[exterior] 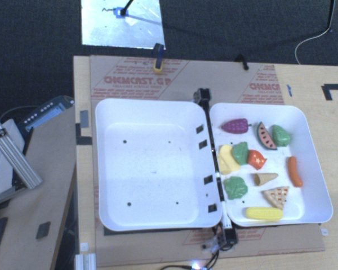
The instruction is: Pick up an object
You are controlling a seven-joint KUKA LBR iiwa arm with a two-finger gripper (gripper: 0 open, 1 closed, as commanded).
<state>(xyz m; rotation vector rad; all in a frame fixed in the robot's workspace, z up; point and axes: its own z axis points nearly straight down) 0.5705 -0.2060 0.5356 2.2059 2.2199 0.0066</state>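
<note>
All the candidates for the pick lie loose in the right bin [315,198], the side the arm reaches from, which is probably why they are gathered there. I take the red tomato [257,160] at their middle as the landmark.

Nearest the camera, well in front of the tomato, the corn cob [264,213] lies flat along the bin's near wall. The pizza slice [276,196] sits just behind the corn, and the broccoli [235,187] is in front and to the left of the tomato. The cone [265,178] is just in front of it and the orange carrot [294,171] off to its right, standing clear and likely easy to grasp. The banana [228,159] and a green piece [240,151] crowd its left. Beyond it are the watermelon wedge [266,136], a green lump [280,135] and the purple eggplant [235,126].

The left bin [104,167] presumably waits for drops. How wide the pincer stands I cannot tell.
</note>
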